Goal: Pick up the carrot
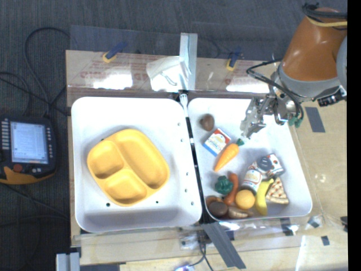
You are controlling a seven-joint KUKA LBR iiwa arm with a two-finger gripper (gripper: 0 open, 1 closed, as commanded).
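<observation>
An orange carrot with a small green top lies tilted in the middle of the right bin, its green end pointing up and right. My gripper hangs just above and right of the carrot's green end, close to it, with nothing seen between its fingers. The fingers look slightly parted.
The left bin holds a yellow divided plate. Around the carrot lie a brown nut, a small carton, a can, a pizza slice, a banana and other toy foods along the bin's front.
</observation>
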